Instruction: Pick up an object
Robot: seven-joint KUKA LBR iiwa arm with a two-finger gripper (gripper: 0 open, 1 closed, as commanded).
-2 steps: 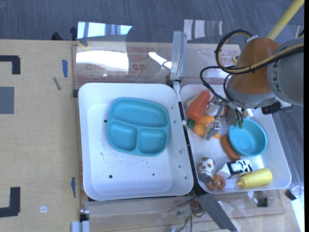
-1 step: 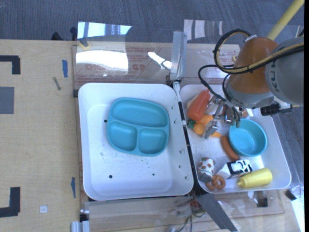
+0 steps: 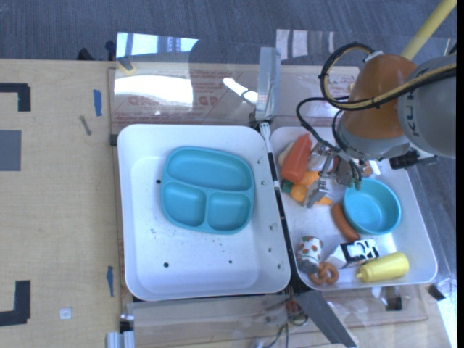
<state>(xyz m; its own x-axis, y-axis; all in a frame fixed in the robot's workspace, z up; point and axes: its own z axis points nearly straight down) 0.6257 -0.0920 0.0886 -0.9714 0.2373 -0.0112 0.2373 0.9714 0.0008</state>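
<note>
Bench (image 3: 51,216) of pale wood is your largest surface, with dark grey-blue floor behind it and two shallow white bins set side by side on top. Your left bin (image 3: 138,267) carries a blue divided plate (image 3: 207,190), three compartments, lying flat near its middle. Your right bin (image 3: 424,256) holds the candidates for picking: a blue bowl (image 3: 371,207) sitting upright, an orange carrot-shaped piece (image 3: 296,158) against the bin's left wall, a yellow squeeze bottle (image 3: 382,267) lying on its side near the front edge, an orange sausage-shaped piece (image 3: 345,224) just beside the bowl, a black-and-white block (image 3: 360,250), a small spotted cup (image 3: 309,249), and a brown ring (image 3: 325,273) in the front corner. The arm (image 3: 406,107) reaches in from the right, and the gripper (image 3: 319,191) hangs low between the carrot-shaped piece and the bowl. You cannot tell from this angle how its fingers stand, nor whether anything sits between them.
</note>
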